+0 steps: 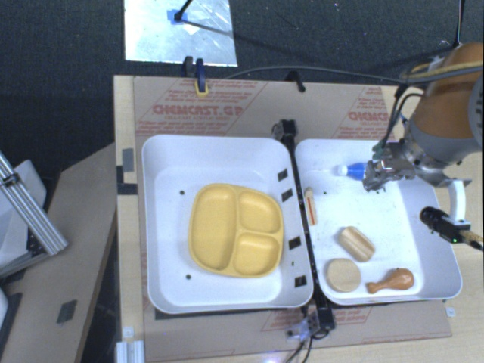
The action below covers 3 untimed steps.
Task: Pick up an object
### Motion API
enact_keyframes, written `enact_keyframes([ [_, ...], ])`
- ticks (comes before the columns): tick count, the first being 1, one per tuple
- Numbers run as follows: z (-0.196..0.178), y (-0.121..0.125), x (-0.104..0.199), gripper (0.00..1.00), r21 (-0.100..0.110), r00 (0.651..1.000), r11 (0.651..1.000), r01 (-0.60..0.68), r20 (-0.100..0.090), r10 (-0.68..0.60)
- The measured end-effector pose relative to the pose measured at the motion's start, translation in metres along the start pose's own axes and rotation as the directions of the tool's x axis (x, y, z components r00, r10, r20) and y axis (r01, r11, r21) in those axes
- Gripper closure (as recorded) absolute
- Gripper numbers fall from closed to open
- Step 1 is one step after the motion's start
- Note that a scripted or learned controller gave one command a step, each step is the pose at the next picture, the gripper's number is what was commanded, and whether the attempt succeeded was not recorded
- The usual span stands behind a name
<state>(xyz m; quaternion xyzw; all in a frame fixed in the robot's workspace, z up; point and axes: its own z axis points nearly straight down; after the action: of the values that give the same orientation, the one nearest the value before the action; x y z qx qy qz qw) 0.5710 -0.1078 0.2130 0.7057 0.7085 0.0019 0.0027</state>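
Drumstick (392, 280) low-right, blue-white object (351, 171) — beside jaws

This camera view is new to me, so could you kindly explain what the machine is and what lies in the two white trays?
You are looking down at a slant from one fixed camera above a bench. The grey and orange machine on the right is a robot arm, and the small metal part at its tip is its gripper, which hangs over the far end of the right bin.

The left bin holds a yellow divided plate. The right bin holds toy food: a bread roll, a round cracker-like disc, a chicken drumstick, a thin orange stick by the left wall, and a blue-and-white item just beside the gripper.

I cannot tell from this angle whether anything is held.
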Motion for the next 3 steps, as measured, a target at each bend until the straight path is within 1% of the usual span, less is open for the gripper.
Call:
enact_keyframes([
  [1,0.006,0.008,0.056,1.00,0.004,1.000,1.000,0.005,-0.003,-0.005],
  [2,-0.006,0.015,0.104,1.00,0.003,1.000,1.000,0.005,-0.003,-0.005],
  [3,-0.015,0.033,0.164,1.00,0.002,1.000,1.000,0.006,-0.004,-0.006],
])
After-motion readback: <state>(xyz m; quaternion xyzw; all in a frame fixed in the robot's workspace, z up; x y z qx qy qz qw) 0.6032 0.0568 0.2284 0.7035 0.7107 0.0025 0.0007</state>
